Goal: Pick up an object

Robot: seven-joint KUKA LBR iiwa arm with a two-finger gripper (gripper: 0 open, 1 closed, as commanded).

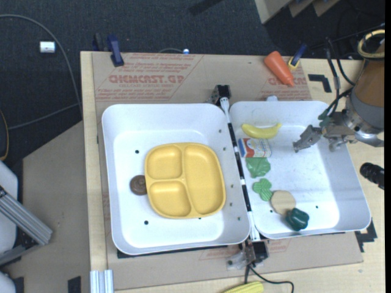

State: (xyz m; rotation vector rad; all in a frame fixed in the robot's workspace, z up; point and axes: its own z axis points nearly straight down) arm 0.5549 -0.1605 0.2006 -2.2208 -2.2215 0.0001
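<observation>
Hovering over the right bin, gripper sits near its upper middle; whether it is clenched or released cannot be told. Nearest object: banana, just left of it, apart. Green pieces lie below. Yellow tray occupies left bin.

bright, even overhead light whitens the bins; shadows soft, picture slightly grainy.

Tray in left bin; banana behind toy pieces, right bin.
</observation>
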